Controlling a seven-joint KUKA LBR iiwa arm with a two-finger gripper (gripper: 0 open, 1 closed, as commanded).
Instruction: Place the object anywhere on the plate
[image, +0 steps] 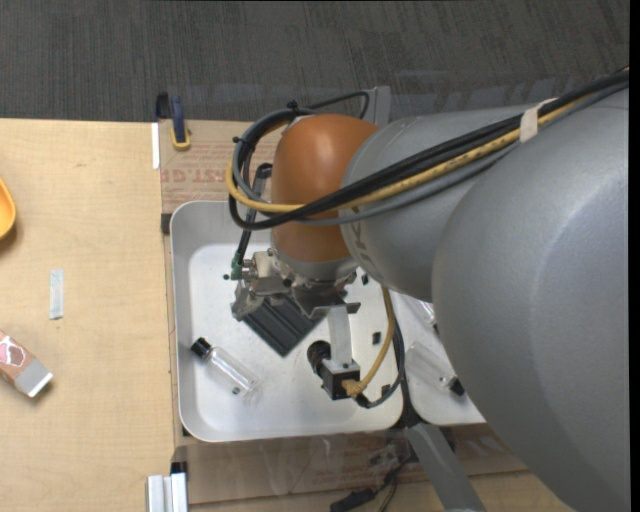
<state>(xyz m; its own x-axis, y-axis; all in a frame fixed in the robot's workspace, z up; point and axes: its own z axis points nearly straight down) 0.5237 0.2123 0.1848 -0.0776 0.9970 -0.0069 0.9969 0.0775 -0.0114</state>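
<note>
Pincer (283, 315) hangs over the middle of the left bin (190, 400), under the orange band (315, 190); released or clenched, cannot tell, its underside is hidden by the dark ribbed block and the wrist. Nothing visibly grasped.

Vial (222, 366), clear with a black cap, lies flat on the left bin floor at 8 o'clock from the pincer, near it but apart. Cap end points to 10 o'clock. It is close to the bin's left wall, not touching it.

Second clear vial (437, 367) lies in the right bin at 3 o'clock from the pincer, partly under the arm (520, 300). Black and yellow cables (245, 170) loop round the wrist at 12 o'clock.

Worktop (90, 200) at 9 o'clock carries a small pale strip (56, 295), a red-and-white block (22, 366) at 8 o'clock near the frame edge, and an orange item (5, 210) cut off by the left edge at 10 o'clock. All three well apart from the bins. Blue clamp (178, 122) at 11 o'clock beyond the left bin.
</note>
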